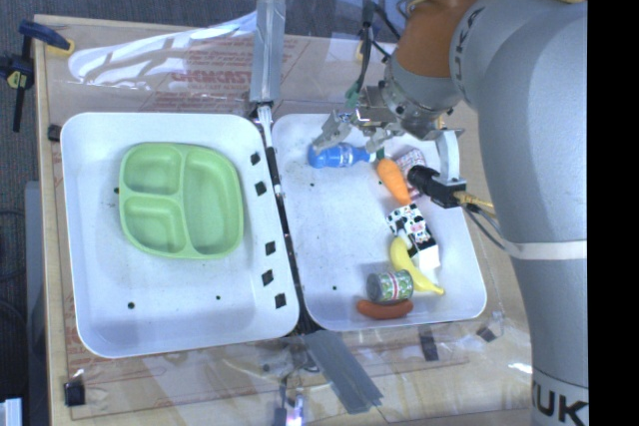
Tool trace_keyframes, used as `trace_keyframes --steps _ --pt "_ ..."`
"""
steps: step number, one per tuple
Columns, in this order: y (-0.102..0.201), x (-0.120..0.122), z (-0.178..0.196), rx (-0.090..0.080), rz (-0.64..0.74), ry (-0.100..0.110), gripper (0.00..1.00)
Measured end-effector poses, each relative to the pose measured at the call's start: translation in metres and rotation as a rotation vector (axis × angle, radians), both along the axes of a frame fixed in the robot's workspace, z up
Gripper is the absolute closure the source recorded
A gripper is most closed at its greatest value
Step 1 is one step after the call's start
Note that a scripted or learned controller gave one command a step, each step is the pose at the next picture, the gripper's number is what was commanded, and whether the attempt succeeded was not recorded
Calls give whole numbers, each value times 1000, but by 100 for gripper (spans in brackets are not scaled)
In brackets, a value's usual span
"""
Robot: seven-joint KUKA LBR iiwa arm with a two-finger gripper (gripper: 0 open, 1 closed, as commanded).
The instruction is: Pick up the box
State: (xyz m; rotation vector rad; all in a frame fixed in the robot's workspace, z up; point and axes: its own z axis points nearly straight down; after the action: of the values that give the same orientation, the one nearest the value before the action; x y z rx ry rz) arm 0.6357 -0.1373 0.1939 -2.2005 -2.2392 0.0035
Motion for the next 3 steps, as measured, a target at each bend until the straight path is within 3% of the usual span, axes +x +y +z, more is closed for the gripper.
trace_keyframes --steps 1,2,3 --pt "0 0 0 0 1 0 0" --pt "-38 27 -92 -3 104 -19 0" --pt "-35 32 -73 -7 116 -31 100"
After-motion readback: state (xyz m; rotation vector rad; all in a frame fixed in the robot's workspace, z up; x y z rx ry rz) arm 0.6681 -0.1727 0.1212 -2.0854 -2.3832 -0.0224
